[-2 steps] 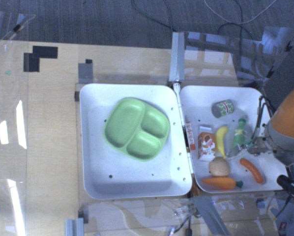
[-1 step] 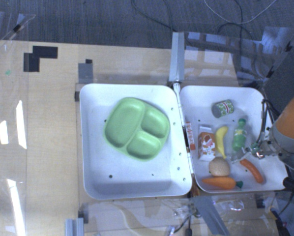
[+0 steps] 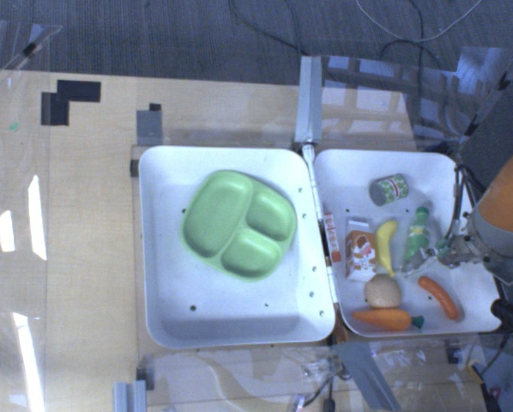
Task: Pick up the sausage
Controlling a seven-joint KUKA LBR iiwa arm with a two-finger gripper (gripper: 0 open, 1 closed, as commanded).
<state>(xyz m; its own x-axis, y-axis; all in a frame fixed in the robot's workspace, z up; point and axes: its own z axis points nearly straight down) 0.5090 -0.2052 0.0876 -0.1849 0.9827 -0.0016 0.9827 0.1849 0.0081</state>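
Observation:
The sausage [image 3: 438,297], a short orange-red link, lies slantwise in the right bin's near right corner. My gripper [image 3: 443,255] hangs at the bin's right side, just above and slightly beyond the sausage's upper end, beside a green bottle [image 3: 418,235]. The grey arm with its orange band [image 3: 507,209] comes in from the right edge. Nothing shows held in the gripper.
The right bin [image 3: 351,174] also holds a small can [image 3: 389,189], a banana [image 3: 385,245], a snack packet [image 3: 359,254], a round brown bun [image 3: 383,293] and a carrot [image 3: 383,319]. A green sectioned plate [image 3: 239,221] sits in the left bin [image 3: 166,299].

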